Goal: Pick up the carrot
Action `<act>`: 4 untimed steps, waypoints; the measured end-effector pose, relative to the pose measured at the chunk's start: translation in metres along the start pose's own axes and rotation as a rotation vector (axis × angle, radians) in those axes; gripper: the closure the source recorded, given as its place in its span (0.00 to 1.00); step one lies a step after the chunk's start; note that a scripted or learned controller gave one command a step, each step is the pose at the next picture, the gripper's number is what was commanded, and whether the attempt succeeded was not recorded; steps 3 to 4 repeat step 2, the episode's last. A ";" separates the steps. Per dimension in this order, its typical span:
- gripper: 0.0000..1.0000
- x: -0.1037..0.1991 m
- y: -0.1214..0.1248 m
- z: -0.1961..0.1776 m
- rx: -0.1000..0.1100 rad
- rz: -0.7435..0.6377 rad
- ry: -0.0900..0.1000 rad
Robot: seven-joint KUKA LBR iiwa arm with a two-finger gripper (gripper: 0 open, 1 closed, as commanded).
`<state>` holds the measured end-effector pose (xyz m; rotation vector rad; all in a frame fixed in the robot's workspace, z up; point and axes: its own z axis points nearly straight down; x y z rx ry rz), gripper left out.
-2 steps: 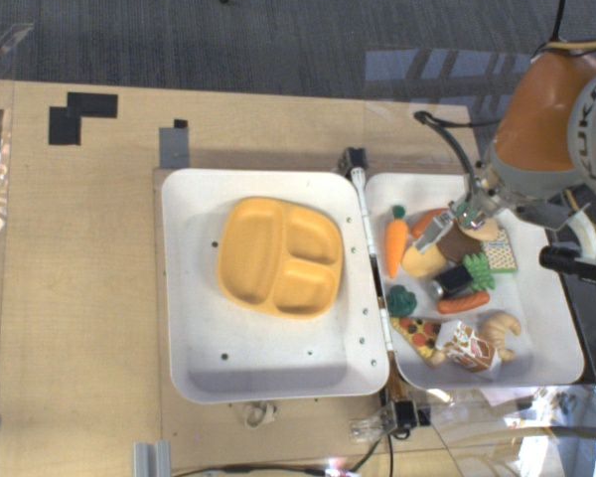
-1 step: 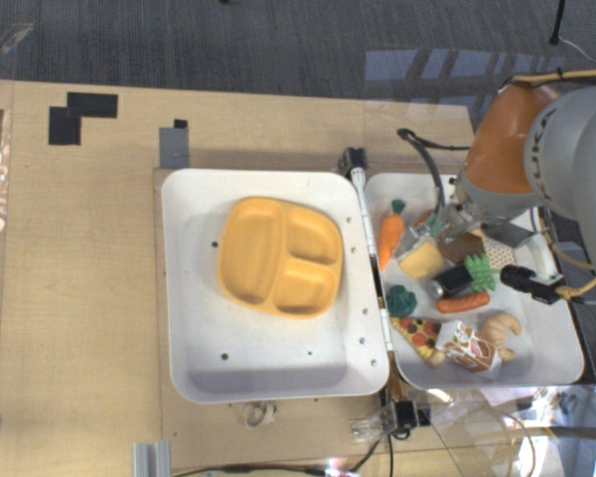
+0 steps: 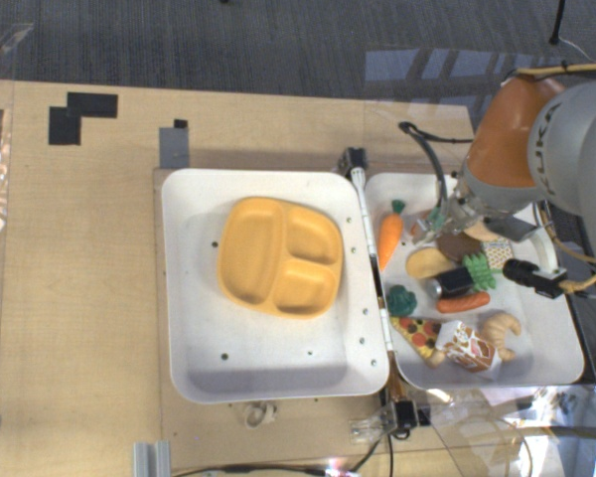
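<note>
Camera view: carrot (image 3: 389, 238) at right bin's (image 3: 566, 366) left wall, unheld. Gripper (image 3: 439, 223) just right; finger state I cannot tell. Looks light, stiff, smooth; I'd grip mid-body.

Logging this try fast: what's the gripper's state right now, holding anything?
Gripper: cannot be told; it sits over the right bin, with the carrot lying apart to its left, not held.
</note>
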<state>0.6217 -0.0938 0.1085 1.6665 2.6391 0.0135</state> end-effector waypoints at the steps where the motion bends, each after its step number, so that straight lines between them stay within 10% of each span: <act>1: 0.00 0.000 0.000 0.001 0.001 0.000 0.001; 2: 0.00 0.001 -0.007 0.015 0.001 0.275 0.000; 4: 0.00 0.001 -0.007 0.015 0.001 0.275 0.000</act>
